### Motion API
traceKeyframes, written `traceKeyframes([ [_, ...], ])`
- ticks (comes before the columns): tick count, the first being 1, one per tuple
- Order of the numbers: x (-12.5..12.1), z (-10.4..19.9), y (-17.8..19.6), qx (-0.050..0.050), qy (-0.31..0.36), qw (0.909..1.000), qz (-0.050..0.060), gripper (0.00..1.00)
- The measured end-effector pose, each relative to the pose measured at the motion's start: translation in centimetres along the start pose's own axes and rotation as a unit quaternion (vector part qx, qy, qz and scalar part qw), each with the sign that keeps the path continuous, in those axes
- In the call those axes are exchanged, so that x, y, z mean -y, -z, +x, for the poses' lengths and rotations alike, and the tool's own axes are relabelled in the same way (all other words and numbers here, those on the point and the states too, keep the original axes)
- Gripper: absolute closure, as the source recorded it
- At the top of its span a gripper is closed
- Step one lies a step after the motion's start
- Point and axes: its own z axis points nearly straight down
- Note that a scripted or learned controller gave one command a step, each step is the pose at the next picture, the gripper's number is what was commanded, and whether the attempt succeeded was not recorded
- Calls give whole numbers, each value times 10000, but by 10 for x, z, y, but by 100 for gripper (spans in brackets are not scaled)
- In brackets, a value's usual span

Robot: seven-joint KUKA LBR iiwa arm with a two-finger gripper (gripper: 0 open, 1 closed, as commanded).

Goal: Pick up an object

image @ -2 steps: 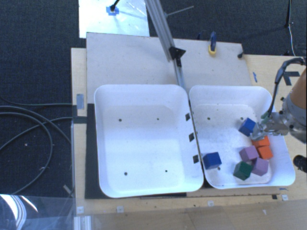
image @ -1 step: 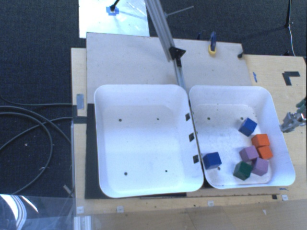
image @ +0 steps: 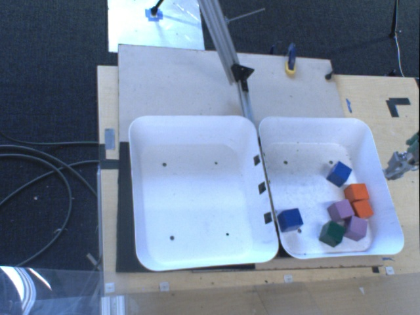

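Note:
The right bin (image: pixel 314 122) holds several small blocks. A blue block (image: pixel 339 173) lies toward its right side, and another blue block (image: pixel 289 219) sits near the left wall. Two orange blocks (image: pixel 358 199) touch each other at the right. Beside them are two purple blocks (image: pixel 340 210) and a dark green block (image: pixel 332 233) near the front. My gripper (image: pixel 400 163) is at the view's right edge, outside the right bin's rim and apart from every block. Nothing shows in its grasp.
The left bin (image: pixel 134 176) stands beside the right one, sharing a middle wall. A slanted metal pole (image: pixel 223 38) crosses the back of the bench. A blue-and-yellow clamp (image: pixel 289 59) sits at the back edge. Black cables (image: pixel 39 176) lie on the floor at left.

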Motion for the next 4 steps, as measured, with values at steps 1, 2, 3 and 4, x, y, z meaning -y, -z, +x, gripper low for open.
traceKeyframes([
  [1,-1,0,11,8,20,10000,-17,100],
  [2,-2,-1,22,18,41,10000,-35,100],
  [3,-4,-1,33,27,61,10000,-54,100],
  [4,-5,-1,44,36,79,9999,-73,100],
])
